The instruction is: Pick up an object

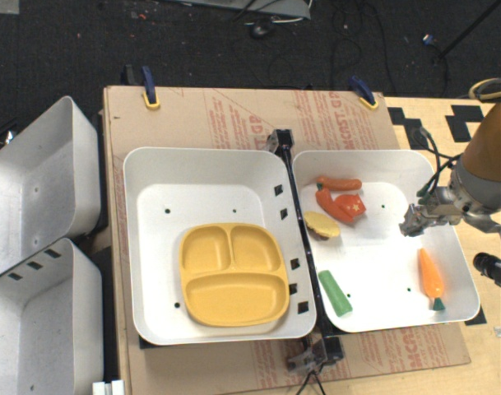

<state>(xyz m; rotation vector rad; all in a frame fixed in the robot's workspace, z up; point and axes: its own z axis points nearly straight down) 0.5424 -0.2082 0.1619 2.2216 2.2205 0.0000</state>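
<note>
In the right bin (373, 315) lie a red pepper-like piece (345, 207), an orange-red sausage (339, 184), a small yellow and brown piece (322, 225), a green stick (335, 292) and an orange carrot (431, 276). My gripper (415, 221) hangs at that bin's right side, above the carrot and to the right of the red piece, touching none of them. The left bin (151, 179) holds a yellow divided plate (233, 274).
Both bins sit side by side on a cardboard-covered bench (209, 118) with a black divider between them. Spare white bins (36, 188) stand off the bench at the left. Cables trail across the dark floor behind.
</note>
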